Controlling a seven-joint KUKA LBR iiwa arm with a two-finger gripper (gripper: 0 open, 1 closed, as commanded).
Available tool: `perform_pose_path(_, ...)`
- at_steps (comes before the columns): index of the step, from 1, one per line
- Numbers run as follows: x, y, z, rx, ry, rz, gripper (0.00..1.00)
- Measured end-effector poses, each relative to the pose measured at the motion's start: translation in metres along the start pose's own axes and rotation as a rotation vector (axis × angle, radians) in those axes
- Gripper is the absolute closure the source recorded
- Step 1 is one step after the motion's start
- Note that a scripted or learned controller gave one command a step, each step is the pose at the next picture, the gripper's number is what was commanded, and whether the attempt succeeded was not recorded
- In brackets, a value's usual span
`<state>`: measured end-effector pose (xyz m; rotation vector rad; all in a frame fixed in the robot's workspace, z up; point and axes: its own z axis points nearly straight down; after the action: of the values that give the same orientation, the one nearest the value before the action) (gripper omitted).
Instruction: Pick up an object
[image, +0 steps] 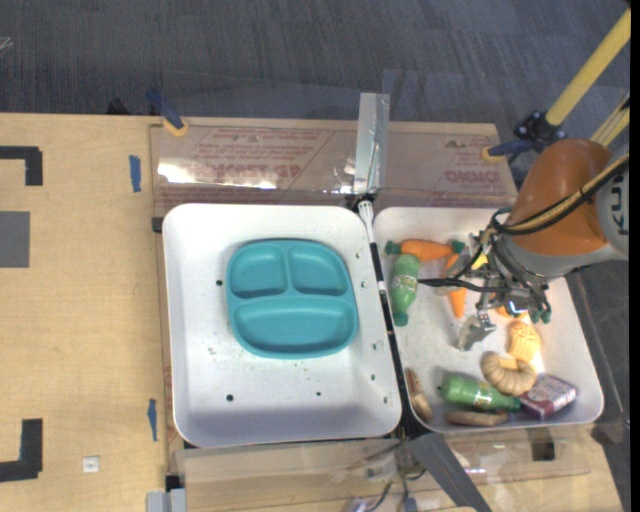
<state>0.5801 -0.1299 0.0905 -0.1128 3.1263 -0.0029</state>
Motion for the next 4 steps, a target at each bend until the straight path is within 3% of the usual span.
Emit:
perform_pose_path(1,-0.004,0.001,-0.013,0.003,-0.014,-0.002,1.0)
perform_pose_path(2,-0.007,-0.077,-0.077,0.003,0.0,-0.224,1.0)
perform_pose_path(3,-0.011,-0.003,-0.136,-0.002,0.001,0.009,1.0)
perform_pose_path(4,0.069,-0.019,0.0,0.0,0.0,-0.247,1.0)
